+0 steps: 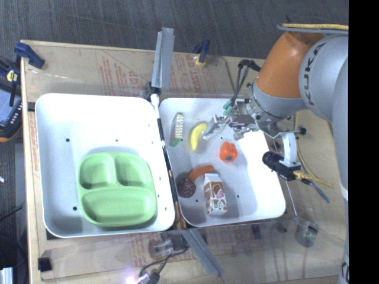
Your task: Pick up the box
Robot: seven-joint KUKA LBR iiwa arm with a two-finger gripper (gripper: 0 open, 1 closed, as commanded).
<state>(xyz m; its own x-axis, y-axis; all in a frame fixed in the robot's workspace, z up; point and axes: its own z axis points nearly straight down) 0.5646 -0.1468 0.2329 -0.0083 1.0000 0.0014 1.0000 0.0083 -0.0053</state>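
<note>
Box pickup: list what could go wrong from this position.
1. The gripper hangs over the far part of the right bin, next to the banana and above the orange pepper, well away from the box. A descent here would likely meet the wrong item.
2. The box stands beside the sausage and a dark round piece, so fingers closing on it may catch or shove them.

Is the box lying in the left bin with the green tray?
No, the box stands in the right bin, near its front edge, while the green tray sits in the left bin.
</note>
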